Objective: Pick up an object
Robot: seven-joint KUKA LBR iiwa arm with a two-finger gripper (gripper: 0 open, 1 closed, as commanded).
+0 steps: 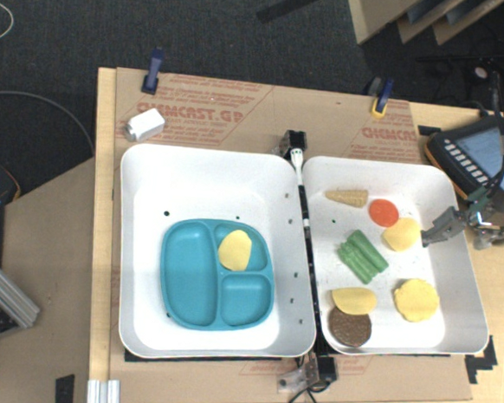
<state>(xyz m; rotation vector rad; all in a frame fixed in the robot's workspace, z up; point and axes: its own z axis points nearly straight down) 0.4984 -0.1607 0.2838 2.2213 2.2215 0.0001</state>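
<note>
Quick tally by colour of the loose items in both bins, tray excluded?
Yellow: 4
Green: 1
Red-orange: 1
Tan: 1
Brown: 1
Total: 8

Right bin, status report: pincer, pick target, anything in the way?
Pincer low at right bin's right edge, nothing visibly held. Nearest item: yellow piece, beside red ball. Green piece lies apart, toward the bin's middle.
</note>
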